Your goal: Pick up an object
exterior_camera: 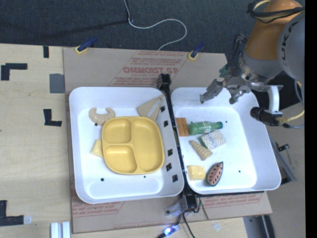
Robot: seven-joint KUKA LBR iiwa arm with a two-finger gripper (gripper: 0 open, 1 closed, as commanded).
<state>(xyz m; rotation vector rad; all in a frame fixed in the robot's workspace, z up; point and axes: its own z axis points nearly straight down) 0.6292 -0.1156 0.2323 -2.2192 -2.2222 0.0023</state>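
Two claw point(219, 96) fingers spread, nothing between; glossy green bottle point(204, 127) lies below.

Your arm point(277, 29) enters from the right, orange band high at the upper right corner, wrist angled down and leftward. You see the gripper point(219, 95) with both fingers spread wide apart, one finger point(208, 94) left, the other right, tips pointing down-left. Nothing sits between them

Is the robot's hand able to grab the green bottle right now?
Probably yes. The hand, open, hangs over the right bin's far end, and the green bottle lies uncovered just below, nothing between them.
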